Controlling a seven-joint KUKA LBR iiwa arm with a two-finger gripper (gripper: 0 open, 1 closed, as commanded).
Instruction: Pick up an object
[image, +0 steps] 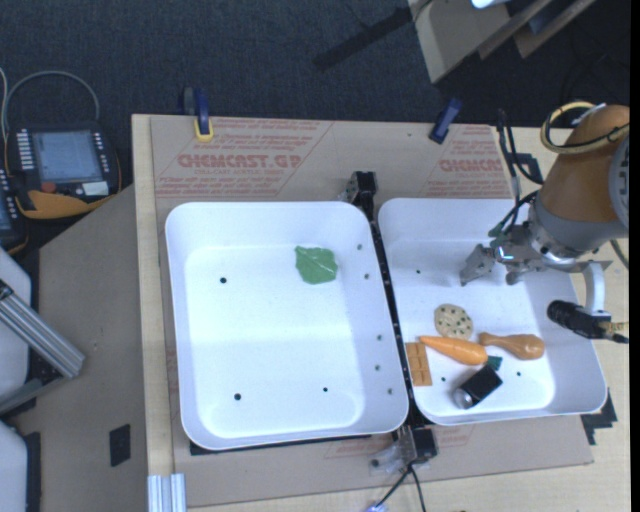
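Table (160, 250): brown board on dark floor, two shallow white bins side by side on top.
Left bin (190, 330): one green leaf-shaped piece (316, 265) in far half, right of centre.
Right bin (420, 240): four objects grouped in near half.
Cookie (453, 320): round, speckled, farthest of group, just beyond carrot.
Carrot (455, 350): orange, lying left to right, tip near bin's left wall.
Wooden piece (514, 345): tan, pear-shaped, just right of carrot, apparently touching it.
Black object (478, 388): small, nearest bin's near rim, just near of carrot.
Arm (585, 180): reaching in from right, orange band above wrist.
Gripper (478, 268): low over far half of right bin, pointing left, apart from all four objects.
Fingers (470, 270): nothing between them; whether spread or closed, cannot tell.
Pendant (60, 165): far left, off board, with screen.
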